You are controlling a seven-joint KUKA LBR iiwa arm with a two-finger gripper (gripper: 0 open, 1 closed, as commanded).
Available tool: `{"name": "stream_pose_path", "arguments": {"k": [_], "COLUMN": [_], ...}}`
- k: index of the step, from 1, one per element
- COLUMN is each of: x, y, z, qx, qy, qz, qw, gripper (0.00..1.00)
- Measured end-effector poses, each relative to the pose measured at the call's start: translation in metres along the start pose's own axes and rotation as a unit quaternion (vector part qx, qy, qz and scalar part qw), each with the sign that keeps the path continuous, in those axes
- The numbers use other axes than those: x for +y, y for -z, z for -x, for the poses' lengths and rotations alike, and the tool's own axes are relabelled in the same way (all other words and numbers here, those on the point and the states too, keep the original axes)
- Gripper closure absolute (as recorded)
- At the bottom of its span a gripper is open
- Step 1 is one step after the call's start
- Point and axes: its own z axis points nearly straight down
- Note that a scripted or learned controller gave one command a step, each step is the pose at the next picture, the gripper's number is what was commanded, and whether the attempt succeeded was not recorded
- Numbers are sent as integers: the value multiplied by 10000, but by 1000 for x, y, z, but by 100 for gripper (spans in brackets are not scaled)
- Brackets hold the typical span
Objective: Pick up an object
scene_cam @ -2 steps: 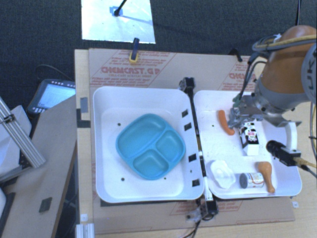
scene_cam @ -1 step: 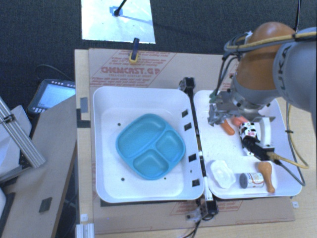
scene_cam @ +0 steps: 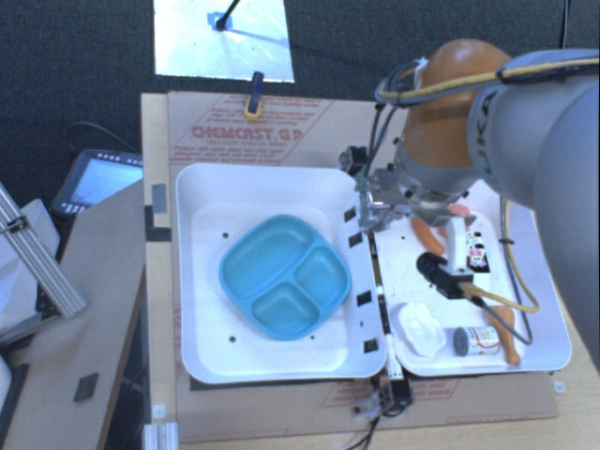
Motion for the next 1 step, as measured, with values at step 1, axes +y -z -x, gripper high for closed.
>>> {"name": "stream_pose_path", "arguments": {"k": [1], "x": [12], "y": [-7], "z": [-58], "qx": [8], "qy": [3], "qz": [-2], "qw": [10000], "gripper": [100]}}
